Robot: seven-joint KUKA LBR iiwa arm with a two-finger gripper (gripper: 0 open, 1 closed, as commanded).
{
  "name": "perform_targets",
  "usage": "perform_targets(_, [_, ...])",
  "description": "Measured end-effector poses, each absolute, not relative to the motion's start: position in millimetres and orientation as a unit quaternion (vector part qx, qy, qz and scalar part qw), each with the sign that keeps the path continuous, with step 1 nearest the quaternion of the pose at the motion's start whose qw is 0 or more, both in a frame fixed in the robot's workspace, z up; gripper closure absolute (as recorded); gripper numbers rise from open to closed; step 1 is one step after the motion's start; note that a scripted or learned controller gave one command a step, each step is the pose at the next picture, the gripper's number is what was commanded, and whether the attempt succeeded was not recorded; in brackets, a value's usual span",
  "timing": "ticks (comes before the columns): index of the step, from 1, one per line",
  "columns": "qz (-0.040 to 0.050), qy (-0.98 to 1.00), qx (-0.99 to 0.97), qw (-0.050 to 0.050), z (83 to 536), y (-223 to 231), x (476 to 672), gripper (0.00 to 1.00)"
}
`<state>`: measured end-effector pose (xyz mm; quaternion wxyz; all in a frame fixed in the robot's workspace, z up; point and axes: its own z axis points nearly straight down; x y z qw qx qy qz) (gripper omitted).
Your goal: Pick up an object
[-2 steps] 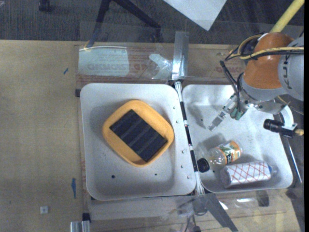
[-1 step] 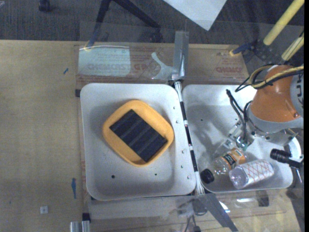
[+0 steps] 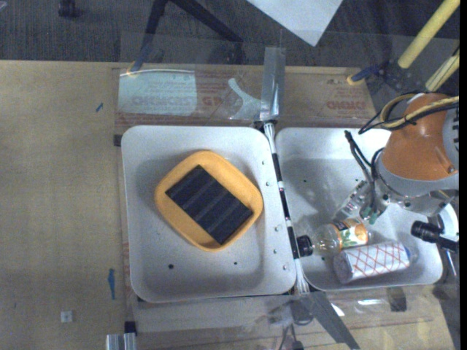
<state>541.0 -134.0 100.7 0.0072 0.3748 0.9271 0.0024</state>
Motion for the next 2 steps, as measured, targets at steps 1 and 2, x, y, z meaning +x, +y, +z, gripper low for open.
perform_targets(1, [0.0042, 0.927, 0.375, 0.018, 106, -135, 547.3, 0.0])
perform_targets(2, [0.0016, 0.93, 0.366, 0.008, 102, -133, 516.6, 0.0])
